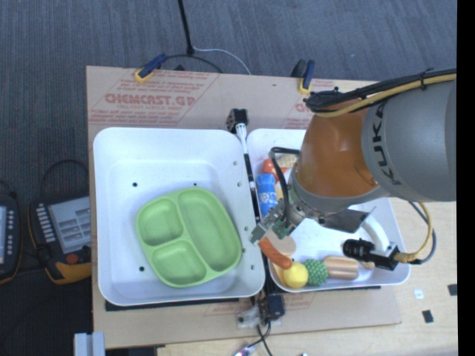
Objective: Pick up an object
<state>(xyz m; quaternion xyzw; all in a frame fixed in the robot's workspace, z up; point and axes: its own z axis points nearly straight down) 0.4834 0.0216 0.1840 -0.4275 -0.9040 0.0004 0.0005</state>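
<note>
In the left bin [111, 221]: green divided plate [189, 236], lying flat, out of play. Right bin [397, 273]: my gripper [273, 226] low at the left wall, over the carrot [278, 254]; lemon [295, 275] beside it. Pincer state: cannot tell.

I count small items clustered at the right bin's near corner: orange carrot [279, 254] lying slantwise, yellow lemon [295, 275] touching it, bumpy green piece [318, 272] just beside, hot dog [342, 268] flat. Blue-labelled bottle [266, 188] along the left wall.
</note>
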